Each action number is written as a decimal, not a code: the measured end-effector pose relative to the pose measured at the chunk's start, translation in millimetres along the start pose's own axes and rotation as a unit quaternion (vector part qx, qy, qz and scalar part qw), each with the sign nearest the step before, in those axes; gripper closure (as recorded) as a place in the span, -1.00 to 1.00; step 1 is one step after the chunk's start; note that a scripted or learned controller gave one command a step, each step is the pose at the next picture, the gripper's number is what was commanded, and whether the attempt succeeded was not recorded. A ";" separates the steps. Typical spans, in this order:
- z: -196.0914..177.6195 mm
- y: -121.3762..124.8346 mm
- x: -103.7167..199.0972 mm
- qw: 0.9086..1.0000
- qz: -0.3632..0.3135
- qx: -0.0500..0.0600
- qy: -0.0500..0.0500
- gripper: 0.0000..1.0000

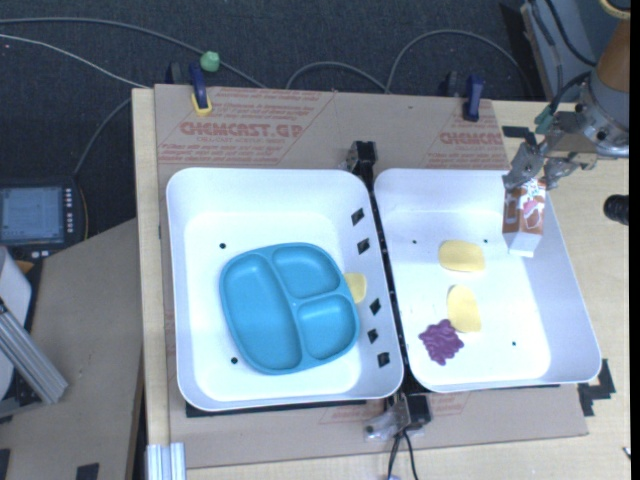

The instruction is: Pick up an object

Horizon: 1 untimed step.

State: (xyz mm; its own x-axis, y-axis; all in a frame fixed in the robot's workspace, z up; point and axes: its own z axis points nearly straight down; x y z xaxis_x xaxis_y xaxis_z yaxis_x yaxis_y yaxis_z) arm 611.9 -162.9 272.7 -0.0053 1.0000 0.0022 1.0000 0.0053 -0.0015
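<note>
The gripper [527,171] is positioned at the far right edge of the right bin [570,313], directly above a small brown-and-white carton [524,218]. The carton stands upright immediately below the fingertips, and its top appears to sit between them, so the gripper is judged to be closed on the carton; the contact faces are too small to confirm a secure hold. The carton's base is close to the bin rim, and it cannot be determined whether it touches the bin or is lifted. To the left of the gripper and lower in the view lie a yellow oval piece [461,256], a second yellow piece [463,309] and a purple grape cluster [441,340], all well apart from the carton. Further left, in the left bin [195,218], a blue divided plate [289,306] rests with another yellow piece [356,287] just beside its right edge. Fault risks: the grasp bears on the top end of the carton only, so the carton may pivot or slip out during a lift. A compliant carton wall may crush under the fingers and reduce holding force. Because the carton sits at the rim, its lower edge may catch on the bin wall and be pulled free.
</note>
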 end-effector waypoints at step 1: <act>-4.4 2.6 55.1 1.000 0.000 0.000 0.000 1.00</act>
State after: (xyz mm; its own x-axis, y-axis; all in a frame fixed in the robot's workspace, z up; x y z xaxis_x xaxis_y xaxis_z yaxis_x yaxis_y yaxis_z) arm 614.3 -107.8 277.2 -0.0058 1.0000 0.0023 1.0000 0.0058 -0.0017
